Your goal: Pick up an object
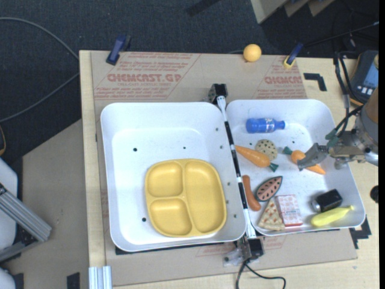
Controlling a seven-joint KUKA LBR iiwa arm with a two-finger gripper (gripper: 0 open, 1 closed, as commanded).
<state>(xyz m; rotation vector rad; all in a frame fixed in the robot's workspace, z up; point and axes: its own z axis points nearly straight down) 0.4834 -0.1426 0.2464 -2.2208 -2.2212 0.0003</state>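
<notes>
End effector hangs low at three o'clock in the right bin, directly over a small carrot, evidently lining up a grasp; finger state cannot be told.

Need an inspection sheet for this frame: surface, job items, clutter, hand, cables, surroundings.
Surface: cardboard-topped bench bearing left bin and right bin.
Job's things: in right bin, blue bottle, large carrot, small carrot, cookie, hot dog, pizza slice, banana, black block.
Clutter: yellow divided plate in left bin; orange ball on bench.
Hand: over right bin at the small carrot; grip unclear.
Cables: cable on floor.
Surroundings: dark carpet.
</notes>
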